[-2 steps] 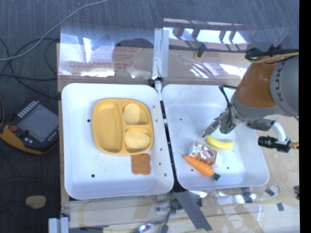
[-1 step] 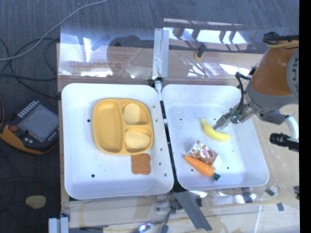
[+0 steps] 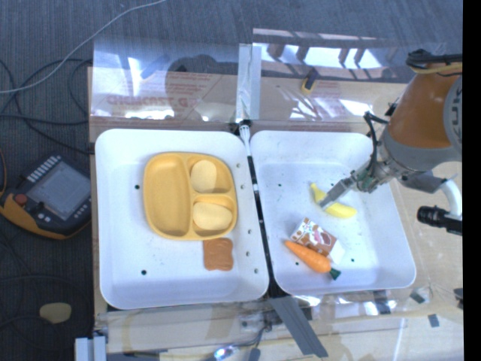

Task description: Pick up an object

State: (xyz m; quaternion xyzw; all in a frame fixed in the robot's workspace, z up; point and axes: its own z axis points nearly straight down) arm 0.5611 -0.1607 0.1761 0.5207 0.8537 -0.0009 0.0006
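Front and closest, the two white bins: left bin [image 3: 113, 224] has the yellow divided tray [image 3: 169, 198] and a brown cracker-like piece [image 3: 219, 254]. Right bin [image 3: 391, 254] has the carrot [image 3: 308, 256], a small snack packet [image 3: 314, 235] and the banana [image 3: 335, 207]. The gripper [image 3: 331, 196] sits right at the banana; can't tell its finger state. I'd centre over the banana before closing. Packet print's unreadable.
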